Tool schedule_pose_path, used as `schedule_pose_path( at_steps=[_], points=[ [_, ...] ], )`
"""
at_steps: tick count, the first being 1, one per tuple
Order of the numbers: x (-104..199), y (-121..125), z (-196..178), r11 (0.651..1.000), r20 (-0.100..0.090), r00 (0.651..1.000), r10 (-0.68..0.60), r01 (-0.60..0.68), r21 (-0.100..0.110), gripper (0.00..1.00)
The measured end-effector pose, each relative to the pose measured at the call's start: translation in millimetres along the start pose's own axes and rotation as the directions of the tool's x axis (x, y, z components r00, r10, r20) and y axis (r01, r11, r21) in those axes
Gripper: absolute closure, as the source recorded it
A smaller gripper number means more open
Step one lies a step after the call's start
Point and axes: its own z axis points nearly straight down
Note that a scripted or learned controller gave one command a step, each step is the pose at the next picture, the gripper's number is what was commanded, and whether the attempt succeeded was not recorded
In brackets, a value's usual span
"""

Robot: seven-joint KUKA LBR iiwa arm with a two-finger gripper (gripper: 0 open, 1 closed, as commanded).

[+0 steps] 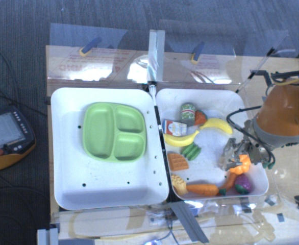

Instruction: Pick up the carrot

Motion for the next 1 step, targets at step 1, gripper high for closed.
schedule_pose_path(
  at_steps=[1],
  points=[
    [1.8, 19.1, -61.8, 0.988, -0.014, 0.988, -0.154, 0.154, -0.009, 1.0]
  ],
)
